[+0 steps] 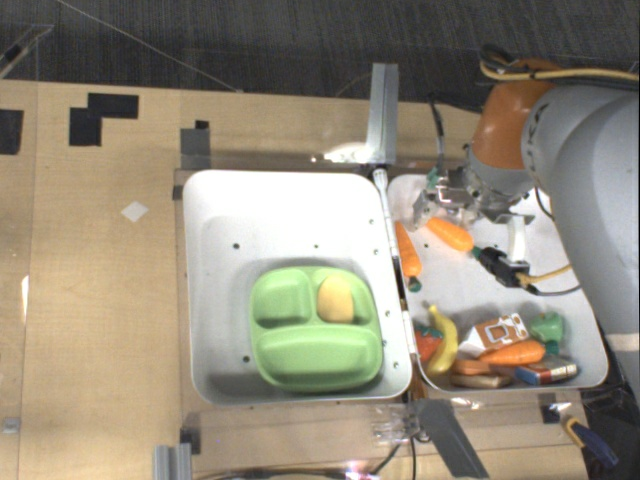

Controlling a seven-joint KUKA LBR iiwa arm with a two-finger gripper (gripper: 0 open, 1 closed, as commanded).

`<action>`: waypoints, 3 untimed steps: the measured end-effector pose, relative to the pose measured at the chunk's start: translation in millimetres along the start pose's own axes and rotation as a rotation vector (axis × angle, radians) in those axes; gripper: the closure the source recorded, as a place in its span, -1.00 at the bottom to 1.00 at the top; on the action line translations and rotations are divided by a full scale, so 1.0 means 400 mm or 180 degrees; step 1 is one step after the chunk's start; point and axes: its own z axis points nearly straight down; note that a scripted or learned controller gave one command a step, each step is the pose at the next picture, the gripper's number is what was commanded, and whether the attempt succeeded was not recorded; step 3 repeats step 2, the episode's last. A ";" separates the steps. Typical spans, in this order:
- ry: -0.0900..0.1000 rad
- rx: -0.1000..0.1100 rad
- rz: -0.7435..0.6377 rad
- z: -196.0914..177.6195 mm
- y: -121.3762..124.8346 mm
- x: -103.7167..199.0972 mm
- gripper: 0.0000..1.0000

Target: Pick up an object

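The grey arm with its orange band reaches in from the right, and the end effector (441,201) hangs over the far end of the right bin (480,296). From this slanted view I cannot tell whether it is open or closed. Just beside it, on the near side, lies a short orange carrot (450,234), tilted on the white floor of the bin. Whether the end effector touches it cannot be made out.

A longer, thinner carrot (407,251) lies along the bin's left wall, with a small dark green piece (413,284) at its near tip. The near end of the bin holds a crowded heap: a yellow banana (443,336) curved over a red item (428,349), a third carrot (516,353), a green item (548,327) and a small box (500,329) with brown and white printing too small to read. A red and blue stick-shaped item (549,373) rests against the near wall.

The left bin (280,218) holds a green divided plate (315,343), and a round yellow item (336,299) sits in the plate's far right compartment. Both bins stand side by side on the pale wooden surface (100,318).
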 end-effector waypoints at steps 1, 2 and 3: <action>0.0004 -0.0025 -0.0021 -0.035 0.007 0.006 1.00; 0.0006 0.0016 -0.0053 -0.243 0.027 0.182 1.00; 0.0006 0.0016 -0.0053 -0.243 0.027 0.182 1.00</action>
